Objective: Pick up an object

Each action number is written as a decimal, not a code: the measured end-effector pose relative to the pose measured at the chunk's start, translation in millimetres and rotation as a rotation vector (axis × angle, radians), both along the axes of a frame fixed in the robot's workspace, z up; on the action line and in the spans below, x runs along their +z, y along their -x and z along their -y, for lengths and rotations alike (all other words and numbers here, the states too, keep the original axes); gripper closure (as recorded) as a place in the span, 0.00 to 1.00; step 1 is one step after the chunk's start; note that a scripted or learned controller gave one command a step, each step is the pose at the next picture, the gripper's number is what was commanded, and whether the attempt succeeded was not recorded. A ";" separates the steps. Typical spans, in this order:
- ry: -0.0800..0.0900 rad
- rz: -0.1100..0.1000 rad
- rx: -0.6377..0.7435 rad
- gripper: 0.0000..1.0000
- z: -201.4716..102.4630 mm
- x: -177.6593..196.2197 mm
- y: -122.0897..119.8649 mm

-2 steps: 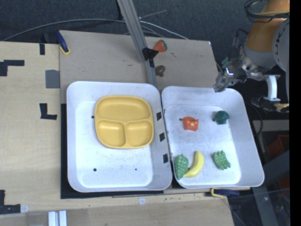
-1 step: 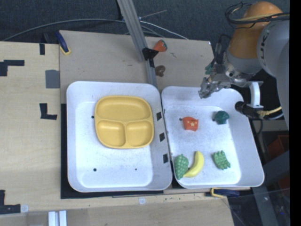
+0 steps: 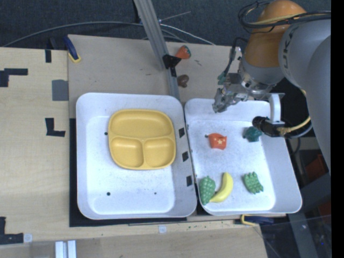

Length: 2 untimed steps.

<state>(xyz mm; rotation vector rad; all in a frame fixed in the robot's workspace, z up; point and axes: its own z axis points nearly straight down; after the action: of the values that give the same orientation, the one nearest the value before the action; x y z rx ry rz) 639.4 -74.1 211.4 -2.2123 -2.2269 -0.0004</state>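
Observation:
The right bin (image 3: 279,195) holds a small red-orange toy (image 3: 217,141) near its middle, a dark teal toy (image 3: 251,134) toward its right side, a yellow banana (image 3: 223,188) next to a green bumpy toy (image 3: 207,187) at the front left, and a second green toy (image 3: 252,182) at the front right. My gripper (image 3: 220,105) hangs over the back left corner of the right bin, above and behind the red-orange toy, with nothing seen between its fingers.
The left bin (image 3: 88,192) holds a yellow three-compartment plate (image 3: 142,138). A slanted grey pole (image 3: 153,28) with a black clamp stands behind the bins. Small orange and brown items (image 3: 183,51) lie on the bench beyond the bins. The arm fills the upper right.

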 end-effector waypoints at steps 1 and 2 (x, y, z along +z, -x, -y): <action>0.000 0.000 0.000 1.00 -53.4 13.8 18.7; 0.001 -0.002 0.000 1.00 -104.8 10.7 40.8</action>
<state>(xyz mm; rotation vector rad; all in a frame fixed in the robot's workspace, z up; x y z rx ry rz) 598.6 30.7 222.0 -2.2115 -2.2262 0.0035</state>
